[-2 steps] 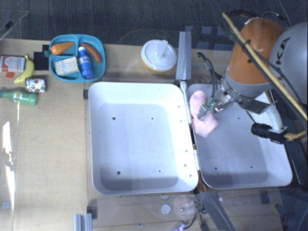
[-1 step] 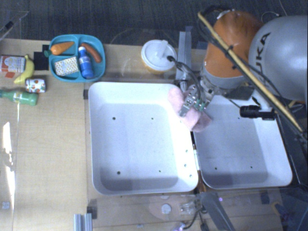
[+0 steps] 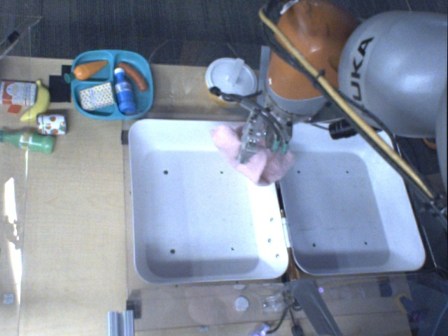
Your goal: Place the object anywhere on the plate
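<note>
Tool (image 3: 260, 144) hangs directly over pink cloth (image 3: 257, 161).

A soft, crumpled pink cloth (image 3: 260, 161) lies bunched at the upper right corner of the left shallow white bin (image 3: 203, 208), draped against the rim where the two bins meet. Its folds spread left and right, one lobe reaching towards the neighbouring bin, and its middle is partly hidden.
</note>
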Robot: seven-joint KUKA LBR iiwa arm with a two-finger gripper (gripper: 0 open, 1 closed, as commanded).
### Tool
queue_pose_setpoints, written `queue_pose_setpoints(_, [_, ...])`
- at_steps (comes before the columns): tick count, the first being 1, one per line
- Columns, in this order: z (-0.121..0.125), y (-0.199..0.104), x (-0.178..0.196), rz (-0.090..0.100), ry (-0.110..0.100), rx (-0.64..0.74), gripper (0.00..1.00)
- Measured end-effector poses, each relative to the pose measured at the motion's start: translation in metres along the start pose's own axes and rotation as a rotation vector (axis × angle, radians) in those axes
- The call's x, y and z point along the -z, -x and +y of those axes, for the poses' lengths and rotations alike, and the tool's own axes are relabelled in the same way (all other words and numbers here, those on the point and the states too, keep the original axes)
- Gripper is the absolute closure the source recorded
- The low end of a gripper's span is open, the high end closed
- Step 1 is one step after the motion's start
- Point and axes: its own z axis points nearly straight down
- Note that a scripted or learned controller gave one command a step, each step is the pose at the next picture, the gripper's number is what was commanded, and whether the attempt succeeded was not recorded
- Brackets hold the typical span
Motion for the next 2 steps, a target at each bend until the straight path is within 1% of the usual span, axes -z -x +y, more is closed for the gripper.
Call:
queue_pose_setpoints(1, [0.0517,-0.0006,-0.0082,0.002,0.001,0.229,1.00])
queue_pose_setpoints(2, [0.0515,-0.0005,-0.0082,0.002,0.001,0.228,0.00])
